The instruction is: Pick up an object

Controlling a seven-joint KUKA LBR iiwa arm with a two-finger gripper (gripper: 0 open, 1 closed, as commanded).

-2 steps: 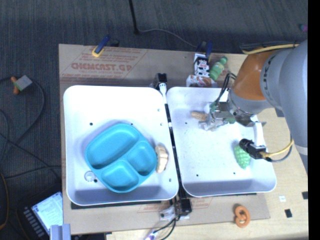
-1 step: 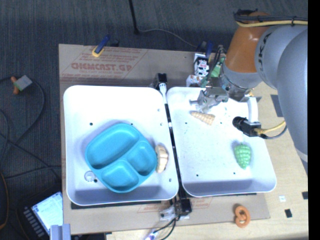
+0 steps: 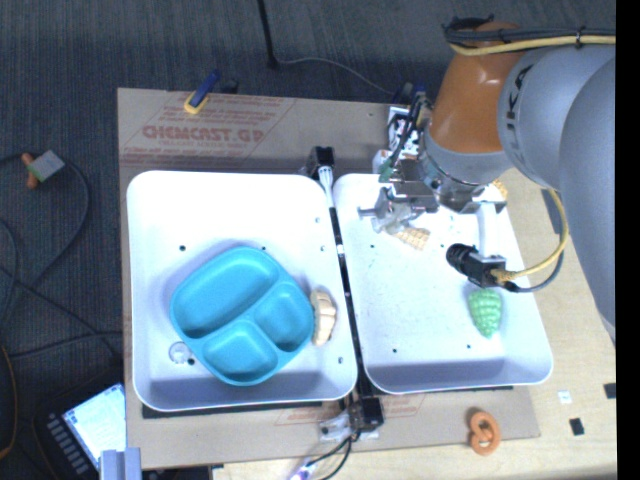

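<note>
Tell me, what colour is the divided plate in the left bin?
Light blue plate, clearest in the camera view.

We see dark grey carpet floor [image 3: 120, 28] around bench. Bench top is brown board [image 3: 250, 133] with red print. Black cable [image 3: 290, 53] runs across carpet from top. Small grey-orange object [image 3: 42, 166] lies on floor at left. Blue-yellow marker [image 3: 202, 90] rests at board's far edge. Light even, shadows soft.

Grey arm [image 3: 570, 118], orange band [image 3: 475, 103], yellow cable [image 3: 545, 258]
</note>
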